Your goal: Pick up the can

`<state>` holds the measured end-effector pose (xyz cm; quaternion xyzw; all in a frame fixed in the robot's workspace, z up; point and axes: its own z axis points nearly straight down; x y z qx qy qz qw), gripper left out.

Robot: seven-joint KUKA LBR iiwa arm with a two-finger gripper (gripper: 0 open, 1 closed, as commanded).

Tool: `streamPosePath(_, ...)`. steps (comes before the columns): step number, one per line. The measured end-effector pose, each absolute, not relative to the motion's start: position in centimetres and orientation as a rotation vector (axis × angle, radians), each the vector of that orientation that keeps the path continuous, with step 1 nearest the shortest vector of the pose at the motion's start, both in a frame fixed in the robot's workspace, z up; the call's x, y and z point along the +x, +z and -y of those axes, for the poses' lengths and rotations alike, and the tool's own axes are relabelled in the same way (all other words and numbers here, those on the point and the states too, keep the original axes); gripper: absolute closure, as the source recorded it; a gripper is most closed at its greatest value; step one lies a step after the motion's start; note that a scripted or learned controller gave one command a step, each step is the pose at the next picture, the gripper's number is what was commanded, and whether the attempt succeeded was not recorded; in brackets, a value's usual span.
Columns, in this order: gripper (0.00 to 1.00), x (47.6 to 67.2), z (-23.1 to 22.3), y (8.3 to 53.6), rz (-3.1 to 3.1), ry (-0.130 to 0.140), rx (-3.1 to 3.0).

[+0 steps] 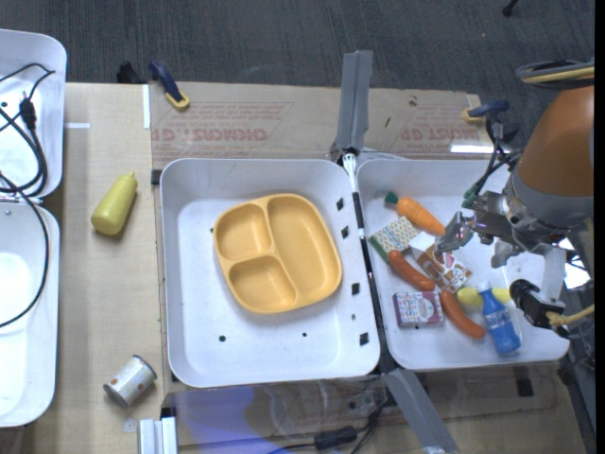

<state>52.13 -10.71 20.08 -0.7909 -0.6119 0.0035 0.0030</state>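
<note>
The can (129, 379) is small and silver with a red-dotted label. It lies on its side on the wooden bench, outside the bins, just off the left bin's (189, 348) front left corner. My gripper (454, 235) hangs over the right bin (539, 348), far to the right of the can. It sits low above a heap of toy food, close to a patterned snack pack (452, 270). Nothing of the can is near it.
A yellow divided plate (277, 251) lies in the left bin. The right bin holds a carrot (421, 214), red sausages (410, 270), a small pink box (419, 308) and a blue bottle (500, 323). A yellow squeeze bottle (114, 204) lies on the bench left of the bins.
</note>
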Motion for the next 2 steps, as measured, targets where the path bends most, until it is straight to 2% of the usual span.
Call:
streamPosePath(1, 0.00, 54.88, 11.32, 8.84, 2.001, 0.005, -2.419)
streamPosePath(2, 1.00, 54.90, 11.51, 9.43, 1.992, 0.009, -2.421)
